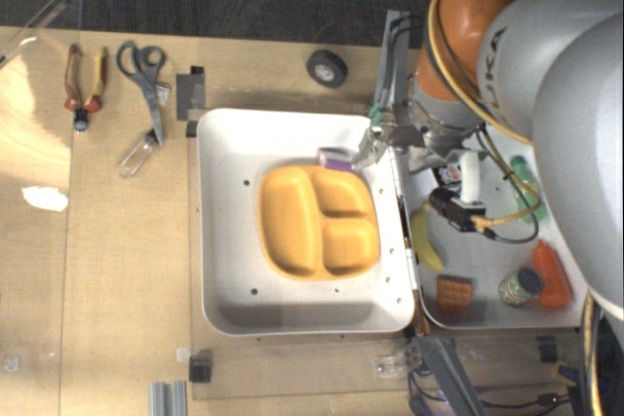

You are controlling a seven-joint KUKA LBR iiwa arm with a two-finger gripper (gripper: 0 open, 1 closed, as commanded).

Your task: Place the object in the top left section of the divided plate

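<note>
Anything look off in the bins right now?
Mostly tidy. One thing: a small purple object sits at the yellow divided plate's top edge beside the claw, not inside a section. I can't tell if it's gripped.

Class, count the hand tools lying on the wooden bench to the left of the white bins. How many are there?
2: red-handled pliers near the far-left edge, and grey scissors just right of them.

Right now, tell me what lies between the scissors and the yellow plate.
In the camera view: bare bench, then the left bin's white wall between scissors and plate.
</note>
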